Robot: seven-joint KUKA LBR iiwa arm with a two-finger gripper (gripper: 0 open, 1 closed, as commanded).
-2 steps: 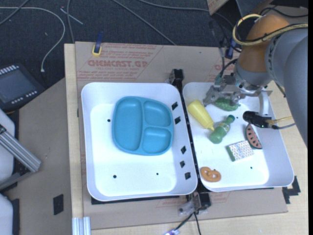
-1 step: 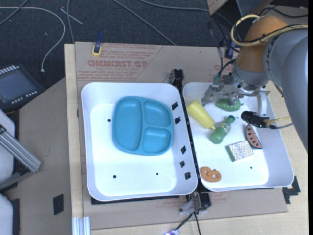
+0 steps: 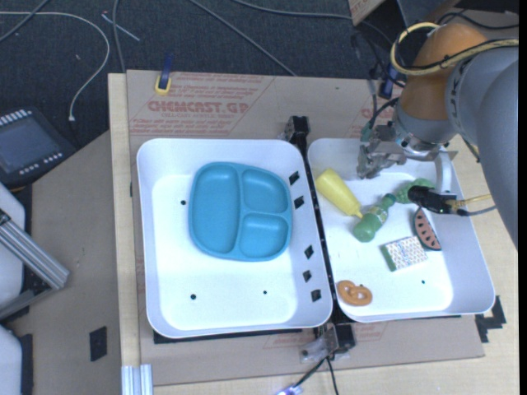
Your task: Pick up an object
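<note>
Pincer: I see the pincer low over the far left part of the right bin; its metal fingers are a dark tangle from here, and I cannot tell whether they are spread or pressed together, nor whether anything sits between them.
Arm: grey curved shell with a glossy orange band above the wrist, reaching in from the right.
Yellow piece: a smooth, tapered yellow object, lying at a slant just beside the pincer, near the bin's left wall.
Green bottle: a small green bottle shape, touching the yellow piece's lower end.
Watermelon slice: a curved red wedge with dark seeds, on the right.
Patterned block: a flat speckled rectangle, mid-bin.
Pretzel: a knotted orange-brown twist, at the near edge.
Left bin: smooth white, holding a matte blue divided plate with three compartments.
Surface: printed brown cardboard under both bins.
</note>
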